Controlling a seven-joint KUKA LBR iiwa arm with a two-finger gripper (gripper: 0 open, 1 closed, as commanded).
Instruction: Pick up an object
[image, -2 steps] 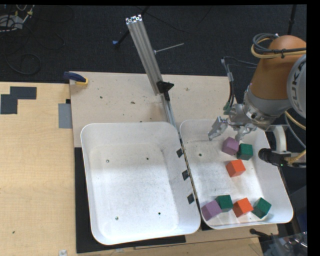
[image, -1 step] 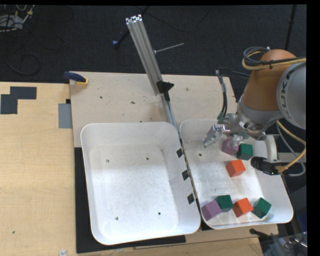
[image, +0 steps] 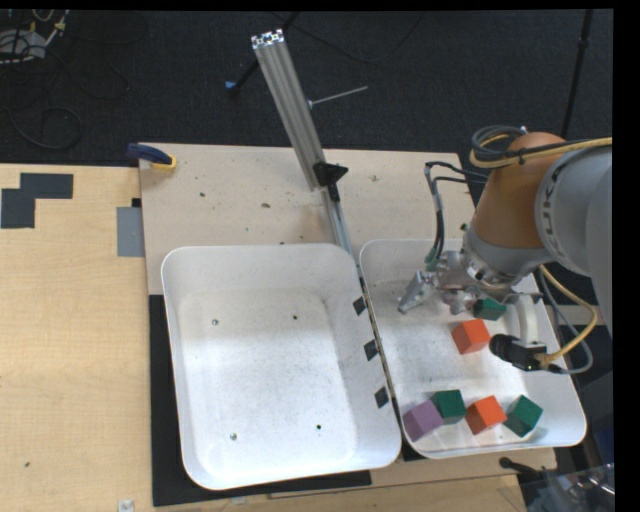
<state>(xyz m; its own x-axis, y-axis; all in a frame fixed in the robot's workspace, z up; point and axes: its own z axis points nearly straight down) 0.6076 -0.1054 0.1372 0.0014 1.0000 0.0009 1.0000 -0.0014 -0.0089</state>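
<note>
Right bin (image: 400, 262) holds the candidate objects, all loose cubes. An orange cube (image: 470, 336) lies mid-bin, tilted on its corner as seen from above. A dark green cube (image: 490, 309) sits just beyond it toward the far right, partly hidden under the wrist. Along the near wall runs a row of four: purple cube (image: 423, 418) at the left, then a green cube (image: 450, 404), a second orange cube (image: 486, 413), and another green cube (image: 523, 415) at the right end, in the bin's near-right corner.

The gripper (image: 425, 291) hangs over the far-left part of the right bin, left of the mid-bin orange cube and apart from it. One metal finger is visible, slanting down and to the left toward the bin floor near the divider. Nothing is seen between the fingers (image: 413, 295); no cube touches them. Whether they are spread or pressed together cannot be told from this angle.

The arm's orange band (image: 510, 210) and grey link (image: 580, 205) come in from the right, above the bin's far-right corner, with cables looping around the wrist.

Left bin (image: 200, 300) stands beside the right one, the two walls touching along a line of black clips (image: 371, 349). Both rest on the table (image: 230, 195). A slanted aluminium rail (image: 292, 105) rises from the far edge, between the bins.
</note>
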